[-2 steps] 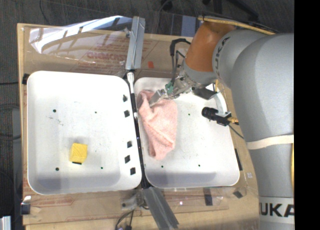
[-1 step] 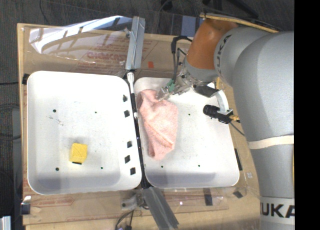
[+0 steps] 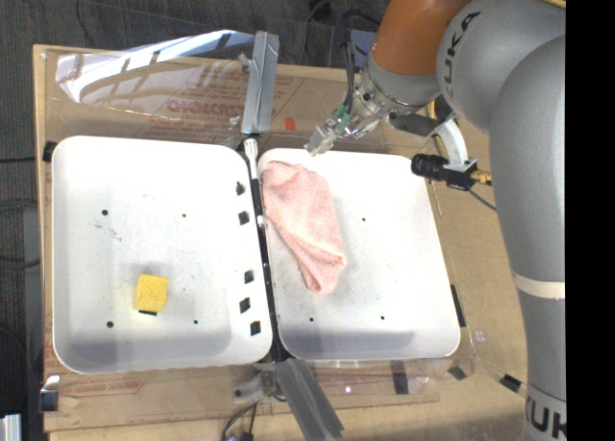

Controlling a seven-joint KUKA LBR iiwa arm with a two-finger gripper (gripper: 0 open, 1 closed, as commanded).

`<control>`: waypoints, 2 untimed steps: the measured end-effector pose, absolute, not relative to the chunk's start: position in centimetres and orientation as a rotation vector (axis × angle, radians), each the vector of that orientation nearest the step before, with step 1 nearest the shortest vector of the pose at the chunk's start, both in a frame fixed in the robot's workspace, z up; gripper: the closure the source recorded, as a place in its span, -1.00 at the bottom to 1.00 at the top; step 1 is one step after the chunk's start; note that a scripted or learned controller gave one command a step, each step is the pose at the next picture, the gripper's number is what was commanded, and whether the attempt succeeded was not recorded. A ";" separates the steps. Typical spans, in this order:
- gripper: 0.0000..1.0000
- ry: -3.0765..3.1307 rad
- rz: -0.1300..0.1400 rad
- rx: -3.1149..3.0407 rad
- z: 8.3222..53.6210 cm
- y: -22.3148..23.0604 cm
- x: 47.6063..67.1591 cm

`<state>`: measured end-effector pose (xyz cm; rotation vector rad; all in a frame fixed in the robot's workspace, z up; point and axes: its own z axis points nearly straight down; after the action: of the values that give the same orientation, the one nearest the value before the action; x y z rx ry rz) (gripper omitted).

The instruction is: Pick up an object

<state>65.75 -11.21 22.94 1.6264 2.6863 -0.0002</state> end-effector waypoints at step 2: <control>1.00 2.715 -0.001 1.578 22.3 -10.0 64.3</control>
<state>64.29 -10.01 22.26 1.5777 2.7151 -0.0011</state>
